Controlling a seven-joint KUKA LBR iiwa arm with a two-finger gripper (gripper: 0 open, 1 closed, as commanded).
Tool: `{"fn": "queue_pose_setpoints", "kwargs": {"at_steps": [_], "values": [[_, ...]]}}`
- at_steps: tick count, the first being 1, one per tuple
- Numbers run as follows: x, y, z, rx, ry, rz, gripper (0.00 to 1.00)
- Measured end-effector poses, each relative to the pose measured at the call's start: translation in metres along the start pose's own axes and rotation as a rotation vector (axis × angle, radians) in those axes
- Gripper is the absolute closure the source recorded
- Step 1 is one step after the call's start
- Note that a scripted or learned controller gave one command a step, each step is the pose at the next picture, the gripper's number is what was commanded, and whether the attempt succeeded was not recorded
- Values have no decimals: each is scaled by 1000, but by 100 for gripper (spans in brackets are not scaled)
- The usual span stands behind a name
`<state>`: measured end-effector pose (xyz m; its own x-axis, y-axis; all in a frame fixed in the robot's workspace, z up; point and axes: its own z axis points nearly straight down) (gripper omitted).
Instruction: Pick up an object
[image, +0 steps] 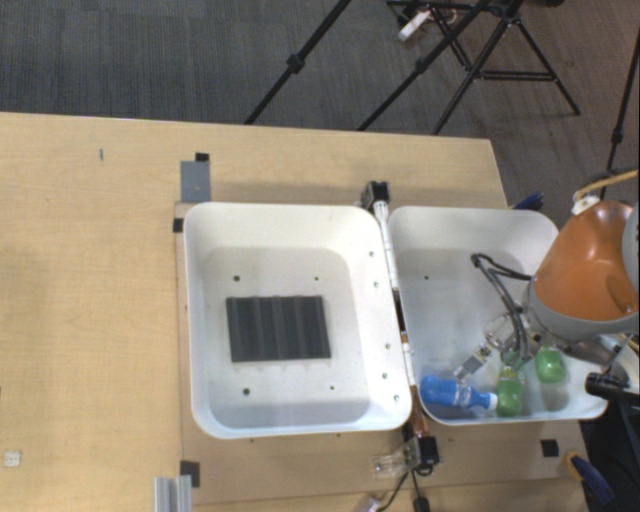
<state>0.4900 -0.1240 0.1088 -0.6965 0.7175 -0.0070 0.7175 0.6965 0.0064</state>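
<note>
Arm reaches in over right bin (450, 260), wrist down toward its near edge. Gripper (490, 355) low, fingers' state cannot be told. Blue bottle (455, 393) and green bottle (510, 392) against near wall. Left bin (290, 225) holds dark pad (278, 328) mid-floor; far half of right bin open.

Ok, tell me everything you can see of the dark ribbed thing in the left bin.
The dark mat is a flat, charcoal-grey rectangle with parallel ridges running front to back across its top, so it looks like moulded rubber or foam. It lies flat on the floor of the left bin, roughly in the middle and slightly toward the near wall, its edges about square with the bin's sides. Nothing rests on it or touches it apart from the bin floor under it. The arm is off over the right bin.
</note>
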Motion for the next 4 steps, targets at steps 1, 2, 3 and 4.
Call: {"fn": "queue_pose_setpoints", "kwargs": {"at_steps": [1, 2, 3, 4], "values": [[-38, 3, 3, 1, 0, -24, 0], [-14, -15, -6, 1, 2, 55, 0], [-27, -24, 18, -4, -3, 251, 0], [-19, -19, 0, 0, -1, 209, 0]]}}
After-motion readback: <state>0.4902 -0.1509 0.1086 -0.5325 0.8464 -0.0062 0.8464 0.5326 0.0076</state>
